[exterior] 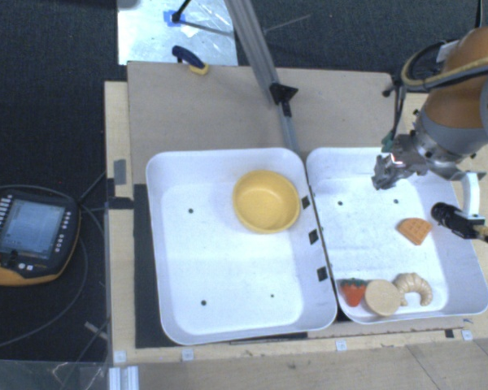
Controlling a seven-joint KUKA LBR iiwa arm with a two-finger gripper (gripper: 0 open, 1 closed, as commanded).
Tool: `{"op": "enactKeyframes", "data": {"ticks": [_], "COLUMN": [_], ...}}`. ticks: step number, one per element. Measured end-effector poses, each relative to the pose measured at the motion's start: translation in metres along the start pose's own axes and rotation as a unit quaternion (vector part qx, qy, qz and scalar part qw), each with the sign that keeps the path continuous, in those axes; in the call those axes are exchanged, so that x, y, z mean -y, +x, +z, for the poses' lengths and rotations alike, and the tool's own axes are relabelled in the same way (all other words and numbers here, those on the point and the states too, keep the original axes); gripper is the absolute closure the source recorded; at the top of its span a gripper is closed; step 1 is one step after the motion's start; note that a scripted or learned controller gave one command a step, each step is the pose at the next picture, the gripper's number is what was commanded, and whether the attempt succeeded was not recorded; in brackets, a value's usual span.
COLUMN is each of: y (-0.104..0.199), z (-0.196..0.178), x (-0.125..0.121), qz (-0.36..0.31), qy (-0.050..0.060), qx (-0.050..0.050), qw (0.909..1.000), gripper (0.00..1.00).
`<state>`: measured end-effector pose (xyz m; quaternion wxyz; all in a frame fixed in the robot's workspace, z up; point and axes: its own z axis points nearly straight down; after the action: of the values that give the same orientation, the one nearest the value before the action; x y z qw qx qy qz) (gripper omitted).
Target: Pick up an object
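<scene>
Orange wedge (414,231), right of centre in the right bin (358,218): probably light, stiff toy food, best pinched across its flat faces. Claw (385,175) hovers above-left of it, carrying nothing; its opening cannot be told.

bins: 2 (171,242) (464,299) | yellow bowl: 1 (266,201) | food pieces in right bin: 4 – waffle (414,231), croissant (414,287), round biscuit (382,297), strawberry (354,292)
</scene>
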<state>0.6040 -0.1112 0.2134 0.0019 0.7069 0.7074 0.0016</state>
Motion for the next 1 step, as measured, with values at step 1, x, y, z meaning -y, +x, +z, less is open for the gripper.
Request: {"op": "enactKeyframes", "data": {"ticks": [1], "y": [0.0541], "z": [0.0062], "x": [-0.0025], "qz": [-0.002], "qy": [0.002], "qx": [-0.001], "qw": [1.0], "gripper": [1.0]}}
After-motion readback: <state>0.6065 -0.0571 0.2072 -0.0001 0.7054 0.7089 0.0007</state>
